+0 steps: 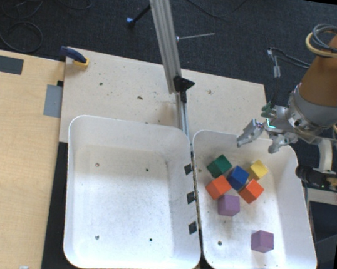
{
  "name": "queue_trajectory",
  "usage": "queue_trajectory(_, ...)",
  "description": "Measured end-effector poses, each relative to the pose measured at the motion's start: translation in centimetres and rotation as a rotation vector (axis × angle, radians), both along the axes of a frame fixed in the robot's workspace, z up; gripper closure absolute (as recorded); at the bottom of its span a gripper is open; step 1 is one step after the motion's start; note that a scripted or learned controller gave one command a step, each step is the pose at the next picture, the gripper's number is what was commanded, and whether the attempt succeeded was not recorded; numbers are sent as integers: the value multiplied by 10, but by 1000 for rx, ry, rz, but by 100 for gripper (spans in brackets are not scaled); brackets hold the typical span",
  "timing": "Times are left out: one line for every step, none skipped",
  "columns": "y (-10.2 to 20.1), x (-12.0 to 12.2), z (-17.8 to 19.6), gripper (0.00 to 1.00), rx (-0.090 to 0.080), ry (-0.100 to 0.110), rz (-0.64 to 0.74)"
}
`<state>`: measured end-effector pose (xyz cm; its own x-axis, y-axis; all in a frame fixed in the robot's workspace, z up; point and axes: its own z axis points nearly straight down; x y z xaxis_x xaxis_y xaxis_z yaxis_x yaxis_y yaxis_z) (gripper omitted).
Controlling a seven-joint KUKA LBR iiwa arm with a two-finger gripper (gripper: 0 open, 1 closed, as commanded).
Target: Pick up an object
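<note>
The right bin (pixel 300 202) holds a cluster of small cubes: a green one (pixel 219 166), a blue one (pixel 238 176), a yellow one (pixel 258 170), two orange ones (pixel 218 187) (pixel 251 191) and a purple one (pixel 229 205). Another purple cube (pixel 262 240) lies apart near the bin's front right. My gripper (pixel 263 139) hangs open above the bin's far edge, behind the cluster, with nothing between its fingers.
The left bin (pixel 77 148) sits beside the right one, with black clips along the shared wall. A slanted aluminium bar (pixel 168 42) rises behind the bins. A blue-and-yellow clamp (pixel 74 56) rests at the bench's far left corner.
</note>
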<state>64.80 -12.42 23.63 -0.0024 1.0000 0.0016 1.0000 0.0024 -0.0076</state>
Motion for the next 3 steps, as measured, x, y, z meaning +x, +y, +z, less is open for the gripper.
queue_trajectory(0,1,3,0,-1,-4,2)
queue_trajectory(6,4,-60,0,0,2,3)
queue_trajectory(8,5,-117,0,3,-13,-2)
